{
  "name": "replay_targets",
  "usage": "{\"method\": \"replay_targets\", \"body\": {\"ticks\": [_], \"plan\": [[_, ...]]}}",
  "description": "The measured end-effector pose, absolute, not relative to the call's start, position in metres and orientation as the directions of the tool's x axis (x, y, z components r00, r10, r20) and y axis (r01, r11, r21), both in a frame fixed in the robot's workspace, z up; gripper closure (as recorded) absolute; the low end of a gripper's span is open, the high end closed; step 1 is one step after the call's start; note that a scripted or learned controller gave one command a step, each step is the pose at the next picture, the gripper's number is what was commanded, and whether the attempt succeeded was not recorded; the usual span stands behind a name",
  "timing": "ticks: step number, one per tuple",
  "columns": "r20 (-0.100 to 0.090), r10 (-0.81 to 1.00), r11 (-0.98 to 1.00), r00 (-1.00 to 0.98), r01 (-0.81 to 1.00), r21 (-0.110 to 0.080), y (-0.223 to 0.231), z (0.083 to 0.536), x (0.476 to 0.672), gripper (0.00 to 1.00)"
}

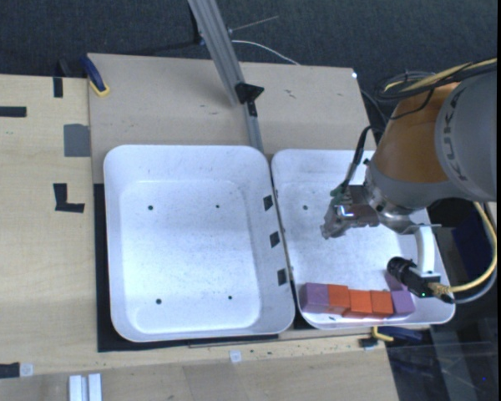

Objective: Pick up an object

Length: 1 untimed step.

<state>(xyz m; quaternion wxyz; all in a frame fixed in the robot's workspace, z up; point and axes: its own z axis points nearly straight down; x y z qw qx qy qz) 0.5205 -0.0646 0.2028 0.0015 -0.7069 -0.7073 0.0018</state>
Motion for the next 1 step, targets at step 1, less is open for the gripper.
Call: {"method": "replay_targets", "body": {"ticks": [1], "plan": [[0.002, 1.000, 0.006, -0.006, 1.000, -0.004, -0.0114, 0.1909, 0.5235, 1.00]]}}
